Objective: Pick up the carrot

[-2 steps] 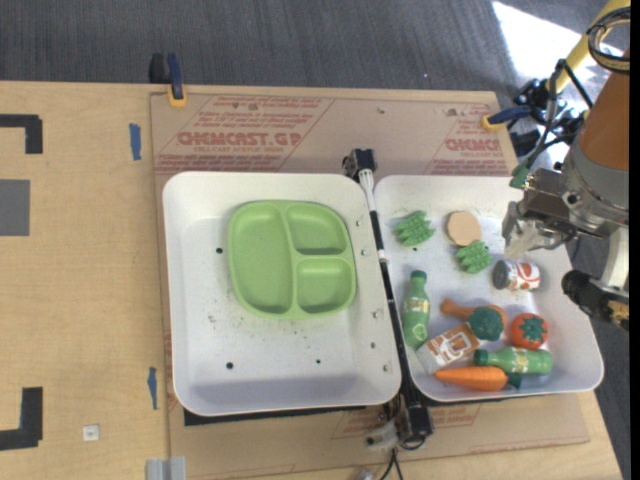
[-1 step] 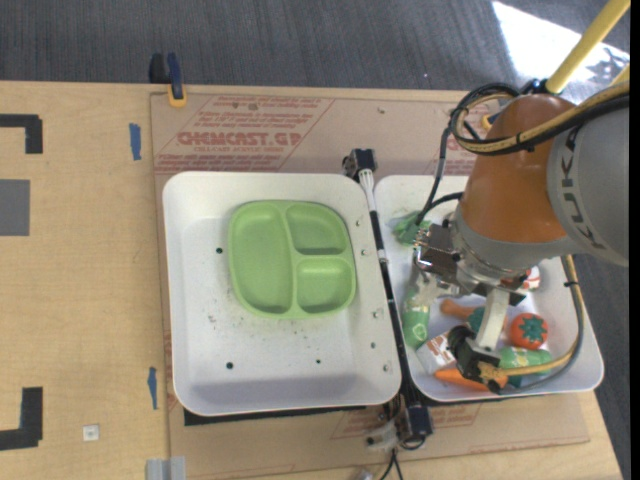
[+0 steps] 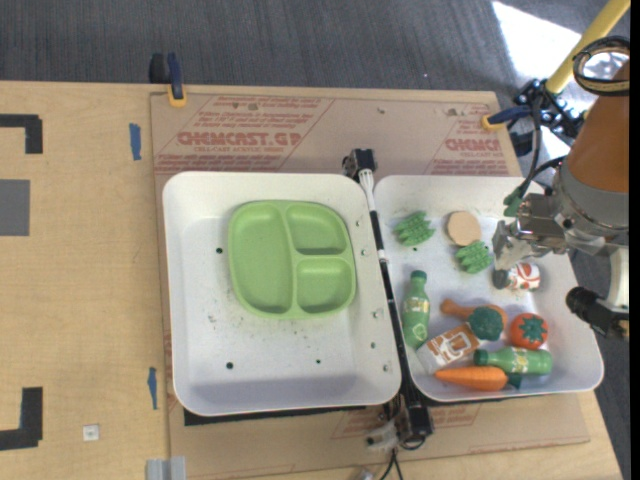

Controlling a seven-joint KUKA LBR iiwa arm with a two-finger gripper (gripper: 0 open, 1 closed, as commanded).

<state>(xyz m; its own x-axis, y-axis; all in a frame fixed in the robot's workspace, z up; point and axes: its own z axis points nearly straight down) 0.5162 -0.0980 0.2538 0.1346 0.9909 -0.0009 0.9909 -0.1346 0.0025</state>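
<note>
The carrot (image 3: pixel 471 377), orange with a green top, lies along the front edge of the right bin (image 3: pixel 432 190). Next to it lies a green bottle (image 3: pixel 522 363). My gripper (image 3: pixel 502 265) hangs over the right bin's right half, near a green leafy piece (image 3: pixel 474 258) and a small white and red item (image 3: pixel 524 277). It is well behind the carrot and apart from it. Nothing shows between its fingers.
The right bin also holds a second green bottle (image 3: pixel 416 308), a tomato (image 3: pixel 529 330), broccoli (image 3: pixel 486 322), a small carton (image 3: pixel 451 345), a tan round piece (image 3: pixel 463 228) and another leafy piece (image 3: pixel 412 230). A green divided plate (image 3: pixel 292 258) rests in the left bin (image 3: pixel 195 298).
</note>
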